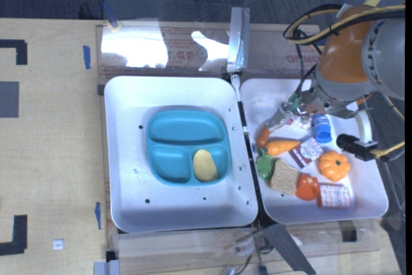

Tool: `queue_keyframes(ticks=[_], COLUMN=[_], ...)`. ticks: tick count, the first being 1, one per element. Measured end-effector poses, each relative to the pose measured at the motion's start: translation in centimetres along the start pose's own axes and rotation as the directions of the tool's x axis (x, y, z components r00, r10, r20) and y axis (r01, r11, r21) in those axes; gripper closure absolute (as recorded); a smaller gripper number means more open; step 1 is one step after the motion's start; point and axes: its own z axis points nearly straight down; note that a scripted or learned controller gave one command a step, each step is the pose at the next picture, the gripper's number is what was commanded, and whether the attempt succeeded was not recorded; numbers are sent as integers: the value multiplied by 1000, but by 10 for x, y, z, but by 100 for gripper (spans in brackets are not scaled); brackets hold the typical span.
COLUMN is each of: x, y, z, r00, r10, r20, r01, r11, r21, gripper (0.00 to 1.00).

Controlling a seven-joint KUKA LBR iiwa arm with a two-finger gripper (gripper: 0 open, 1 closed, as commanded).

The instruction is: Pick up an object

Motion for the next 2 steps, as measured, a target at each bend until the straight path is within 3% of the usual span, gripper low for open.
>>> queue_keyframes(ticks=[1,2], x=[5,5], y=[-62,-61], z=[38,28], r00=[986,986], r10=[-167,-165], r20=[13,15], r01=[167,165], r11=[986,986], r21=[-25,-28], gripper=[0,100])
